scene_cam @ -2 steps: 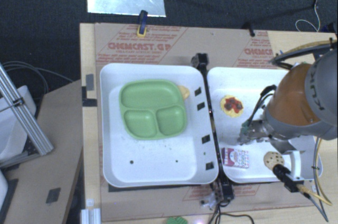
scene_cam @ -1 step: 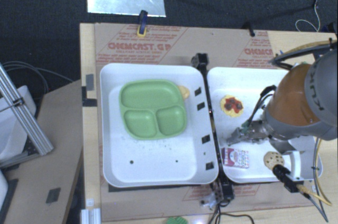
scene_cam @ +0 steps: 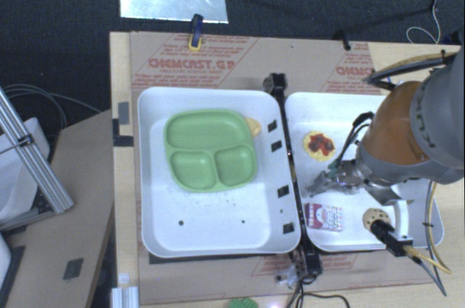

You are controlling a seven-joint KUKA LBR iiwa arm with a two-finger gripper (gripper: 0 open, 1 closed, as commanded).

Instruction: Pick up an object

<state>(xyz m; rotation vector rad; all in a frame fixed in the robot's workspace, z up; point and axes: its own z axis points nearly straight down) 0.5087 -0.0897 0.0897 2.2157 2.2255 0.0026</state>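
- Hovering over the right bin (scene_cam: 341, 104), my gripper (scene_cam: 320, 185) points left toward the divider between the two bins, low over the white floor.
- My fingers are too small and blurred to read, so I cannot tell whether they are parted or closed, and I see nothing held between them.
- Nearest candidate: the red-and-white packet (scene_cam: 324, 216), lying flat just on the near side of my tip, its long axis running roughly left to right. I judge a short move toward the near edge would bring me over it.
- Second candidate: the round yellow piece with red topping (scene_cam: 320, 144), lying on the far side of my tip, about as close as the packet.
- A tan round object (scene_cam: 373, 216) sits to the right of the packet, close to my wrist and partly crowded by a dark fitting, so I judge it the harder reach.
- Across the divider, the left bin (scene_cam: 156, 227) holds a green divided tray (scene_cam: 211, 150) with a small yellow thing (scene_cam: 252, 126) at its far right corner, well apart from me.
- The divider's black clips (scene_cam: 283, 190) stand just left of the packet; a grasp there risks brushing them.
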